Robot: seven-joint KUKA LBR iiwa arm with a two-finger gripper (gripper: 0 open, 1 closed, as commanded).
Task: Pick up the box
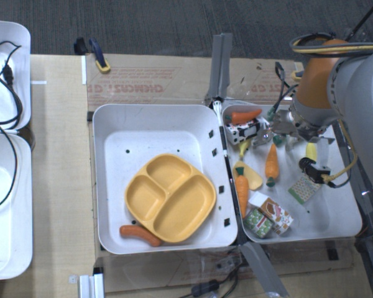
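The box (269,216) is a small carton printed in green, red and white. It lies at the front of the right bin (336,225), near the front left corner. My gripper (247,133) is low over the far left part of that bin, well behind the box and apart from it. It hangs just in front of a red-orange vegetable (245,115), and a yellow piece (244,149) shows right under it. The grey arm with its orange band (317,79) reaches in from the right.
Between gripper and box lie two carrots (271,161) (242,190) and a pale yellow slice (254,178). A green checked packet (304,190) sits to the right. The left bin (105,166) holds a yellow divided plate (171,197) and a sausage (140,233).
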